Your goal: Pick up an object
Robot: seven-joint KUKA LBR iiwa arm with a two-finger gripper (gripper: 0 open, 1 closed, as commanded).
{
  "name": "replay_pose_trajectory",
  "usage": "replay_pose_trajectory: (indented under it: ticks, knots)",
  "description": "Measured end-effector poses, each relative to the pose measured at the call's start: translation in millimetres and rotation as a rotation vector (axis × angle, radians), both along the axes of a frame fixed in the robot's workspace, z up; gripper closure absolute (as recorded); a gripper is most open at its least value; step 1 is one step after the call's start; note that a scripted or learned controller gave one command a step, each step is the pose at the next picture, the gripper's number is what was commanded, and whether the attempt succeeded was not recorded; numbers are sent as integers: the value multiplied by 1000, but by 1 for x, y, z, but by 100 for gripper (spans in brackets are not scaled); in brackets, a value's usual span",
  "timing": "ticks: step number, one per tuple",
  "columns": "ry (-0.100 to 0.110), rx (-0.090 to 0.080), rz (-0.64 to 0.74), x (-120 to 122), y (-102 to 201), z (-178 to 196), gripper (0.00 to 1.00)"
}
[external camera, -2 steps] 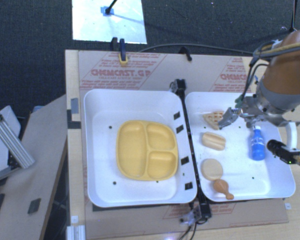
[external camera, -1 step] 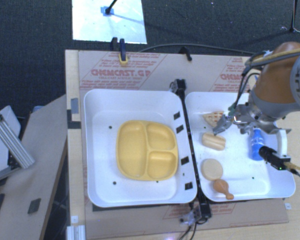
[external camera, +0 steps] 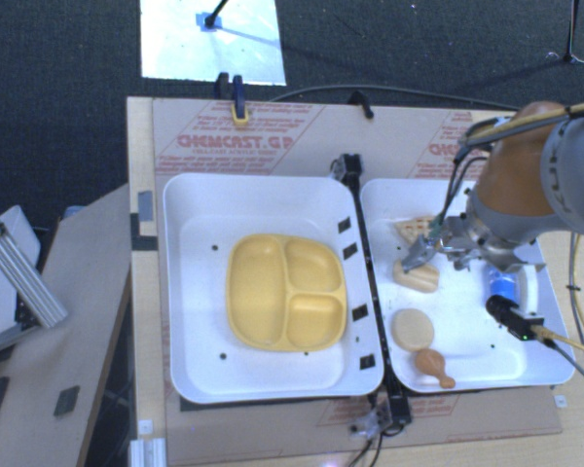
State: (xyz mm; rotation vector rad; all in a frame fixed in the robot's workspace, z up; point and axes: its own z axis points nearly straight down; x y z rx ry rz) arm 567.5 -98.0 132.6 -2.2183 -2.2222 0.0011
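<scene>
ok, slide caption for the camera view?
KUKA arm's end effector over the right bin above a pale food piece; yellow divided plate in left bin.

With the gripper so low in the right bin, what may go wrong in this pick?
The gripper sits at the edge of the pale food piece, so it may push it instead of catching it. The wedge piece lies very near and could be knocked aside. The arm hangs over the blue item and may bump it.

yellow plate (external camera: pixel 287 293) fills left bin (external camera: pixel 190 212) centre

Bench (external camera: pixel 146 358) w/ printed board (external camera: pixel 273 134); on it 2 white bins, left (external camera: pixel 190 261) & right (external camera: pixel 487 363).
</scene>
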Motion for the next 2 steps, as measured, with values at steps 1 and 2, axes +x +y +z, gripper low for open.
replay_pose_trajectory:
  ticks: [1,2]
  knots:
    - [1,0,0,0,1,-51,0]
    - [-3,-1,0,1,0,-38,100]
